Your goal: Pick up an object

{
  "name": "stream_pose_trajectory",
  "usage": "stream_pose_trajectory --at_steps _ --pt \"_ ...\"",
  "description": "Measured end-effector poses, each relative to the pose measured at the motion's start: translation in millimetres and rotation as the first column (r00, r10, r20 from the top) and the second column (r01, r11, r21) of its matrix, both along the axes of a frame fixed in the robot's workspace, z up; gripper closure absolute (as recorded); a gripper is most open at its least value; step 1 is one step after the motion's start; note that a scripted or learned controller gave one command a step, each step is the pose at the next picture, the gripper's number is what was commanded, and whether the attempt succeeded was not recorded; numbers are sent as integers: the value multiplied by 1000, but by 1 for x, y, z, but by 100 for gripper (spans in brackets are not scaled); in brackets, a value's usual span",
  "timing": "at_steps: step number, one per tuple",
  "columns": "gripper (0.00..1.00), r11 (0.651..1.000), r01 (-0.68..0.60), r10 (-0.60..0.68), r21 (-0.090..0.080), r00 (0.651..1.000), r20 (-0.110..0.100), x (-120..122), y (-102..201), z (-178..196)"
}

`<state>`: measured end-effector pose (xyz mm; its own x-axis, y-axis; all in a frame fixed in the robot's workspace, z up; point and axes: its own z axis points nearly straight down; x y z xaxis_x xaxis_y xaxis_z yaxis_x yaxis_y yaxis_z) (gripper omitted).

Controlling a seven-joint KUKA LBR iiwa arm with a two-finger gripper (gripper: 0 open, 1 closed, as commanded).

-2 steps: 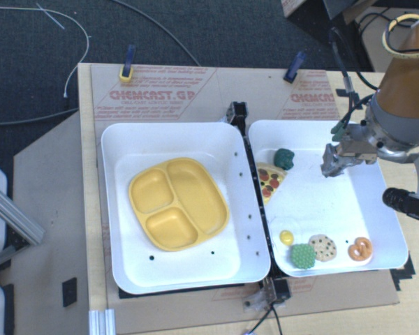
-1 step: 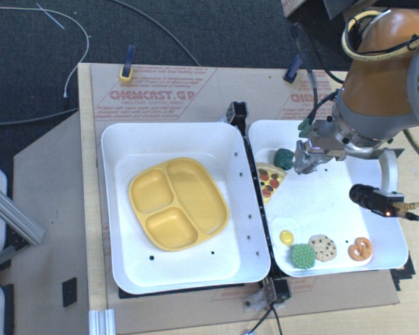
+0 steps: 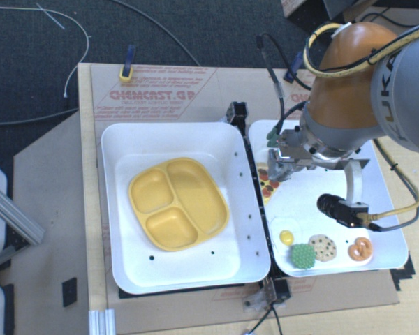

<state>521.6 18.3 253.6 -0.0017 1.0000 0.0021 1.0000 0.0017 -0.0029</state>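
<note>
1. Two shallow white plastic bins sit side by side on a cardboard-topped bench. The left bin (image 3: 119,145) holds a yellow three-compartment plastic tray (image 3: 178,202), lying flat and a little askew near the bin's middle.

2. The right bin (image 3: 387,187) carries the small items, all along its near edge: a small yellow round piece (image 3: 286,238), a green knobbly ball (image 3: 304,255), a tan speckled cookie-shaped disc (image 3: 323,246) and an orange pretzel-shaped piece (image 3: 360,249). Ball and cookie touch or nearly so; the pretzel lies apart to their right, the yellow piece just above and left of the ball.

3. A reddish-orange patterned item (image 3: 266,185) lies at the right bin's left wall, partly hidden by the arm's hardware; what it is I cannot tell.

4. The grey arm with orange band (image 3: 349,68) comes in from the right and covers the far half of the right bin. The gripper (image 3: 279,160) hangs low near the bin's left wall, just above the reddish item.

5. Claw state: cannot tell; hidden under the wrist body. Nothing is seen held in it.

6. A black cylindrical fitting (image 3: 339,210) with a yellow cable hangs beside the arm over the bin's middle, above the cookie.

7. A blue-and-yellow clamp (image 3: 128,67) grips the far edge of the cardboard.
</note>
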Motion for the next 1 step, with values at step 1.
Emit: stream_pose_trajectory --at_steps 1 --pt "100 1000 -4 4 -1 1000 3 5 54 0"
